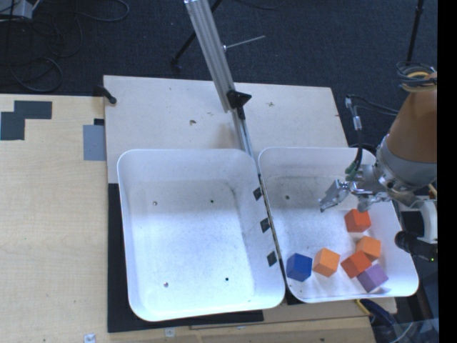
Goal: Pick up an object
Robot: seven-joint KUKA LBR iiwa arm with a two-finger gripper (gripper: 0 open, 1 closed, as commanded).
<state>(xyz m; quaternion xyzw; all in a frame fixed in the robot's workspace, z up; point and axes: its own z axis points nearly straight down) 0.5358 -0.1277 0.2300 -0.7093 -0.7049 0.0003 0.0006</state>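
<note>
Several small cubes lie in the right bin [300, 177]: a red-orange cube [357, 221], an orange cube [369, 246], another orange cube [327, 261], a red cube [355, 264], a blue cube [298, 266] and a purple cube [372, 277]. My gripper [348, 201] hangs over the right bin's far right part, just above and to the left of the red-orange cube. Its fingers are spread open and nothing sits between them.
The left bin [143, 191] stands beside the right one, with a divider carrying black clips [264, 224] between them. A slanted aluminium rail [214, 56] rises behind the bins. The arm's grey and orange body [414, 134] fills the right side.
</note>
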